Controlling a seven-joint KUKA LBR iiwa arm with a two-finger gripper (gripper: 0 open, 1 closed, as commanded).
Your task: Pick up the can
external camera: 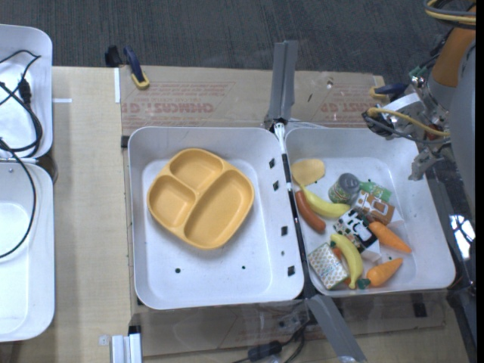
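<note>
The can (347,186) is small and grey with a dark top. It stands in the right bin (431,225), near the middle of its far half, against a yellow banana (327,205) and an orange and green carton (376,200). My gripper (421,165) hangs over the bin's far right corner, about a hand's width to the right of the can and apart from it. The grey arm with its orange band (454,55) rises behind the gripper at the right edge.
Packed around the can are a red sausage (308,210), a yellow slice (308,172), a black and white toy (355,228), two carrots (391,237), a second banana (349,257) and a checked block (327,265). The left bin (144,203) holds a yellow divided plate (200,197).
</note>
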